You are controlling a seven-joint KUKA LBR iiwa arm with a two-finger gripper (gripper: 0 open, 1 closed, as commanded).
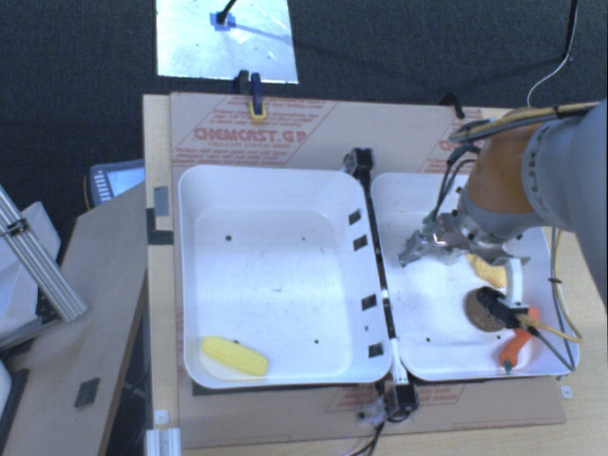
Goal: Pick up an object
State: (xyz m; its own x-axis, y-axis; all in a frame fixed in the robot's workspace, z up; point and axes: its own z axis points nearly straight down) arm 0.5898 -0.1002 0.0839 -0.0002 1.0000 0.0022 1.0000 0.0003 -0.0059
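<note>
I see the arm (532, 174) reaching in from the right of the view; its jaws are low over the right bin (423, 297), near the middle of it and a little toward the wall that it shares with the left bin (275, 255); I cannot tell how far the jaws are open, because they show as one small bright metal shape; I see no object held in them.

The objects that could be picked all lie apart from the jaws; the closest is a small yellow piece (489, 273), just to the right of the jaws in the view and a little nearer to the front wall of the bin, partly hidden by the wrist; further from the jaws in the same direction a brown round disc (475, 317) lies flat on the floor of the bin; beyond the disc, in the front right corner of this bin, lies an orange object (514, 350), the farthest of these three from the jaws.

A yellow corn-shaped object (234, 356) lies well apart from the jaws, to their left in the view, in the front left corner of the left bin; the two bins stand side by side on a brown cardboard sheet (285, 131) on the desk (157, 302).
</note>
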